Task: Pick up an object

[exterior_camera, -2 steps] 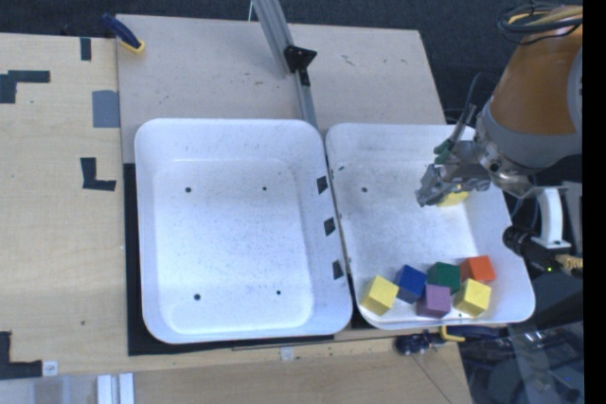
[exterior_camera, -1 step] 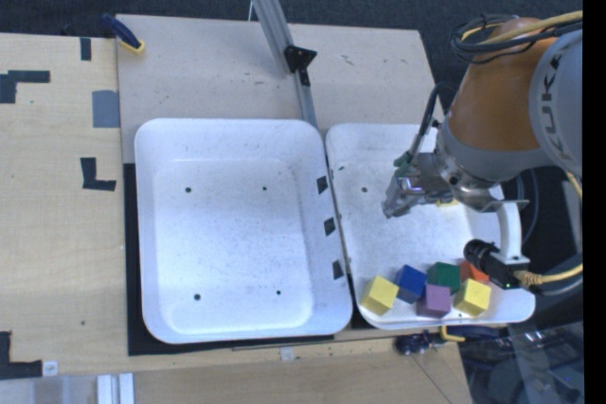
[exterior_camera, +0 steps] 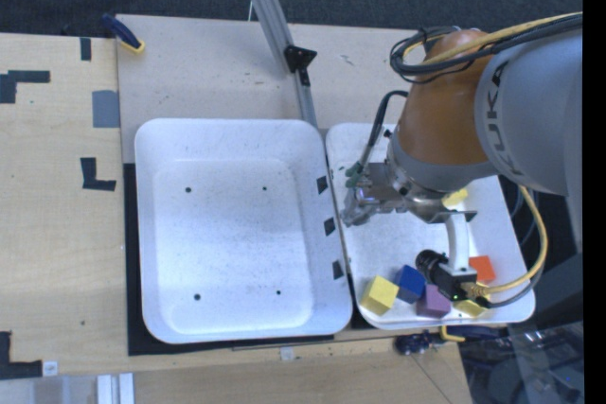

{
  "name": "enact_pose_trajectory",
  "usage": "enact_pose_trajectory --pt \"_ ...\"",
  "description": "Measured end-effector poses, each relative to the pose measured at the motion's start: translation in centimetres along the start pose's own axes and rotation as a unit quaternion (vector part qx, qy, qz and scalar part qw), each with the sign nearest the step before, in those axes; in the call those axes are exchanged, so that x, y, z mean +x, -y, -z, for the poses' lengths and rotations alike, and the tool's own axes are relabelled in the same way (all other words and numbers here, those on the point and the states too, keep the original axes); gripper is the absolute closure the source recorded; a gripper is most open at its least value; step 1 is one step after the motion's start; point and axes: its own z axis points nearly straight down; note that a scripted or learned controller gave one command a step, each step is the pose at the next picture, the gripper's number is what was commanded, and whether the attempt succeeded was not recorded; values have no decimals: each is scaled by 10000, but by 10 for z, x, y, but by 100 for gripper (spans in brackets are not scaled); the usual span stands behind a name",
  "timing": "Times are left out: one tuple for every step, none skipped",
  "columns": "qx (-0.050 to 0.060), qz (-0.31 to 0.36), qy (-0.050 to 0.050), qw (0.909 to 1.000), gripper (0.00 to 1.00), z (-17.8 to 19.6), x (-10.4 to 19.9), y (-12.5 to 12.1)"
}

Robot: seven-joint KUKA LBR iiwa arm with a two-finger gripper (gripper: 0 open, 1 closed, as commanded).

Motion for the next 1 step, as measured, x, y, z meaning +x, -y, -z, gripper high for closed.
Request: enact_pose_trajectory --pt "6 -2 3 10000 100 -14 56 2"
